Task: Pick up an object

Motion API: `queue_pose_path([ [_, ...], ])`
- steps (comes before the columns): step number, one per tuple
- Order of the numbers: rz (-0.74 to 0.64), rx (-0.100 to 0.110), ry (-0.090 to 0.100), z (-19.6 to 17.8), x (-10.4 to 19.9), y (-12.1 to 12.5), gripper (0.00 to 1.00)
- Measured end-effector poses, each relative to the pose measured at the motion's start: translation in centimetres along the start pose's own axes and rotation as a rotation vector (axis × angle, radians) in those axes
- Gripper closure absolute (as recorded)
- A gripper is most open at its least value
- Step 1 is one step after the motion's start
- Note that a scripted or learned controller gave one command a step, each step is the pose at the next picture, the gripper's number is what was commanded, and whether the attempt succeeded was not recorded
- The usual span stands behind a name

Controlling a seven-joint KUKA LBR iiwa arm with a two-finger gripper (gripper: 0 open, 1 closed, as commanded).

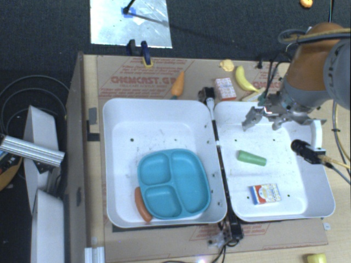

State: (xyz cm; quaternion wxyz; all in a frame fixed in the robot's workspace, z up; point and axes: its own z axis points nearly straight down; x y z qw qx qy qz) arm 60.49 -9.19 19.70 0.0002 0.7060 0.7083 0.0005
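In the right bin we saw a green cylinder (252, 158) lying on its side, and nearer the front a small white carton (264, 193) lying flat.

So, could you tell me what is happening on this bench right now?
The arm's gripper hangs open over the far end of the right bin, with nothing between its fingers. In that bin lie a green block and a small box. The left bin holds a blue divided tray with a hot dog beside it.
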Motion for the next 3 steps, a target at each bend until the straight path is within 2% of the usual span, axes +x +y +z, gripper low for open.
queue_pose_path([
  [1, 0.004, 0.007, 0.000, 8.7, -1.5, -1.2, 0.00],
  [2, 0.003, 0.004, 0.001, 11.4, -0.3, -3.8, 0.00],
  [3, 0.002, -0.001, 0.000, 10.2, -0.3, -3.6, 1.00],
])
